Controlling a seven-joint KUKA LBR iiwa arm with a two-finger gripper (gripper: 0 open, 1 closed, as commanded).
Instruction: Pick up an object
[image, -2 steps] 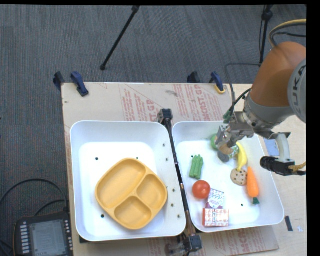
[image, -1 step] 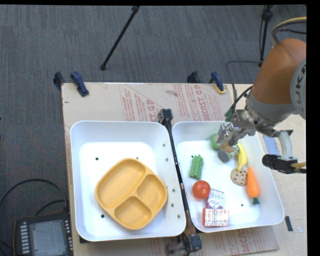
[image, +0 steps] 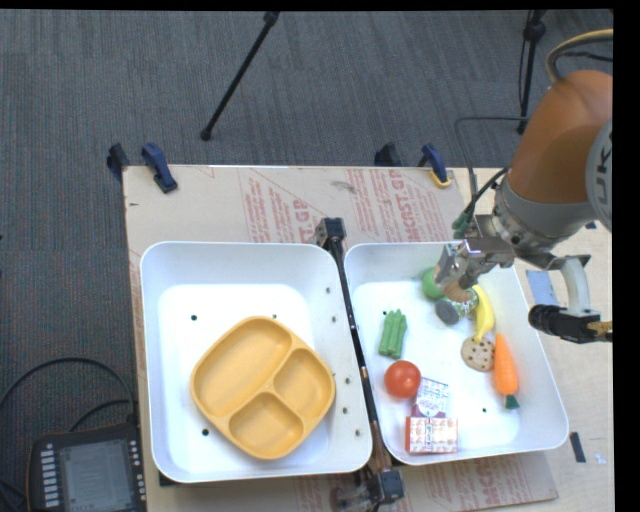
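Gripper (image: 458, 278) low in right bin (image: 540, 425), upper area, over green round object (image: 431, 285) and grey object (image: 447, 311); grip state: cannot tell. Banana (image: 485, 312) just beside gripper. Cookie (image: 478, 353) touching carrot (image: 506, 370). Green bundle (image: 393, 333), tomato (image: 402, 379), red-white carton (image: 431, 417) toward bin's left and front. Left bin (image: 165, 300): yellow divided plate (image: 262, 386). Both bins on bench (image: 250, 205).
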